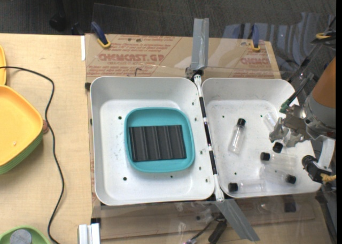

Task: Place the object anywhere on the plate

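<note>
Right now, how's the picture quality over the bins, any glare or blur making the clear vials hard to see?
Camera view: lighting is even and soft with faint shadows; the teal plate is sharp. The clear vials nearly vanish against the white right bin, their black caps standing out. The pincer at the right looks slightly blurred.

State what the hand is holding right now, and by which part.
It cannot be told. The hand sits low in the right bin among clear vials with black caps, one vial right beside it, but no grip on any shows.
</note>
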Robot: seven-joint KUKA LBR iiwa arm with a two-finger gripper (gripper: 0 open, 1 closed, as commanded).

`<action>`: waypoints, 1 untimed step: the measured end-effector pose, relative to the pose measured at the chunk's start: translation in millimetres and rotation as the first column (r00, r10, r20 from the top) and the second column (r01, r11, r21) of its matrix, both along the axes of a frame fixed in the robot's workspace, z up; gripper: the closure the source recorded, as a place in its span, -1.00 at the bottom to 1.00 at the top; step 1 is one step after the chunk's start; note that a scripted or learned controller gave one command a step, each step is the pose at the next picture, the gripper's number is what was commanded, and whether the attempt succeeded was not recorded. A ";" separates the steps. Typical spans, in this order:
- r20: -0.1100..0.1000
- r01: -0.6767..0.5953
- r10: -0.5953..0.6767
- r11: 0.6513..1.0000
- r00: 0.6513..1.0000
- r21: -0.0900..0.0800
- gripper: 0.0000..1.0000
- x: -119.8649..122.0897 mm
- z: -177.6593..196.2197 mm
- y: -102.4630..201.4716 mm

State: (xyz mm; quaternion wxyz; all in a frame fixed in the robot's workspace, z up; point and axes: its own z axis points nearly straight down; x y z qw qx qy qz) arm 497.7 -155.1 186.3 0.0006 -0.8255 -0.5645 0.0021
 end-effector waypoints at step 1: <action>0.000 0.000 0.000 1.000 1.000 0.000 -1.00 0.0 0.1 0.0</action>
